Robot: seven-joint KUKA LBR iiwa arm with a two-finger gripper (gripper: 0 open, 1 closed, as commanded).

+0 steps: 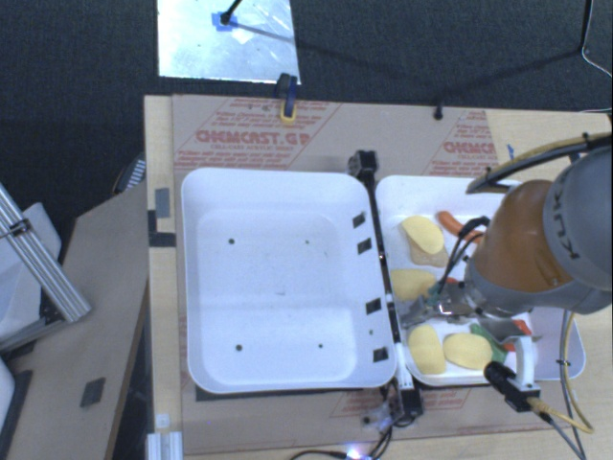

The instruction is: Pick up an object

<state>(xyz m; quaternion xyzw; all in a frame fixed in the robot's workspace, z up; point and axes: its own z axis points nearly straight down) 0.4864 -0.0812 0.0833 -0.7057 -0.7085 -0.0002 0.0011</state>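
At the near edge of the right bin (460, 379) lie two yellow pieces side by side: one (426, 349) close to the divider between the bins, the other (467, 350) just to its right. A small green thing (499, 342) and a bit of red (522, 327) show just beyond the second piece, partly under the arm; what they are is too hidden to tell.

The arm (551, 242) reaches in from the right and leans over this bin, its orange band (512, 238) above the wrist covering much of the bin's middle. The gripper (428, 306) sits low at the left side of the right bin, near the divider, between the near yellow pieces and a third yellow piece (414, 283) just beyond it. Its tip is a blur of grey metal, so how wide it stands and whether it has hold of anything cannot be told.

Farther back lies a pale yellow piece with a tan underside (422, 237), and beside it, to the right, a small orange carrot-like thing (448, 221).

The left bin (278, 281) lies alongside, touching the right bin at the divider.

Beyond both bins, a blue and yellow clamp (286, 98) sits at the bench's far edge, with a shiny metal sheet (227, 27) past it.
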